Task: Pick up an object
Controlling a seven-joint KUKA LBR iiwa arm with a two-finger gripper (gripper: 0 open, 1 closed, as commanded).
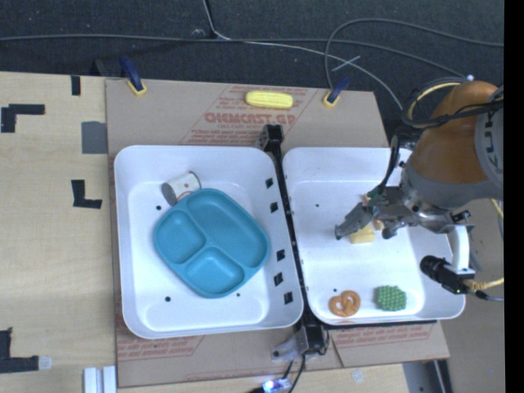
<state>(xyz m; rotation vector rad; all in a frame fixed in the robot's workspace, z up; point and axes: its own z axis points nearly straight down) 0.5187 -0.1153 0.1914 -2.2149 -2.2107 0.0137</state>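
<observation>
Two white bins sit side by side on a cardboard sheet, parted by a black divider running down the middle of the frame. At right, the right bin has bare floor along its upper and left parts. Near its lower rim lie a pretzel and, just beside it to the right, a green knobbly object.

At left, the left bin holds a blue divided plate that takes up most of its floor; a small white cup lies on its side at the plate's upper left edge. A yellow object rests on the cardboard above both bins, at upper centre.

Reaching in from the right edge, the arm covers the right bin's upper right corner. Its gripper is low over the middle of that bin. A small pale yellow block lies right at its tips, but whether the block is clasped cannot be told.
</observation>
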